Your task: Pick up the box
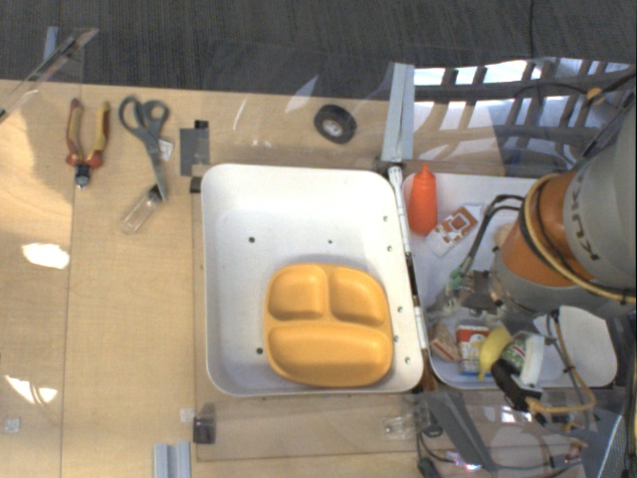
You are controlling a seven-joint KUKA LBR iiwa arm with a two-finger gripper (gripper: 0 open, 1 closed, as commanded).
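Note:
In the right bin [448, 378], a small white box with an orange pattern [455, 225] lies at the back, beside a red bottle [423, 198]. A second small box, red and white [471, 345], lies near the bin's front, next to a banana [493, 350]. The arm's grey body with its orange band [542, 257] hangs over this bin. My gripper [464, 291] reaches down at the arm's left side, between the two boxes and above the clutter. The view shows nothing held in it.
The left bin [239, 227] holds a yellow compartment tray [328, 324]. A white and green bottle [525, 355] lies by the banana. Scissors [149, 132], pliers [85, 137] and a tape roll [335, 122] lie on the bench behind the bins.

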